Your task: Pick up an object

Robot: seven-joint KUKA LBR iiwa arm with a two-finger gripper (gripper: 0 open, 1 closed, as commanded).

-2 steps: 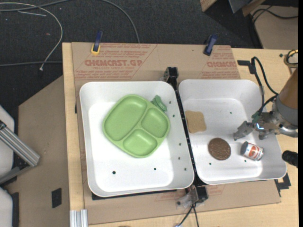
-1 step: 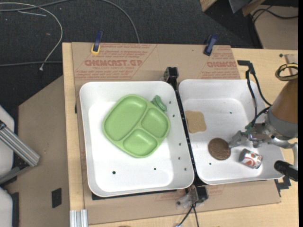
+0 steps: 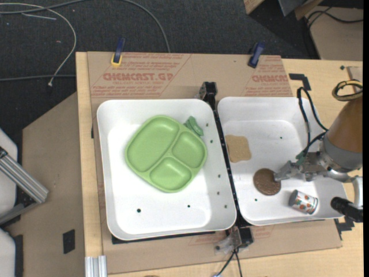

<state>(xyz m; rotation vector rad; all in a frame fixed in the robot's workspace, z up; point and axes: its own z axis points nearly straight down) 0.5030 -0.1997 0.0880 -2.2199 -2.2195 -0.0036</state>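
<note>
- Camera view: our hand [image 3: 283, 172] sits low in the right bin [image 3: 259, 111], its tip touching or just beside the brown disc [image 3: 266, 182]; we cannot tell whether it is apart or together.
- The can [image 3: 303, 201] lies near; closing off-centre could push the flat disc away or nudge the can.
- The green plate [image 3: 166, 153] lies well apart in the left bin [image 3: 115, 154].
</note>
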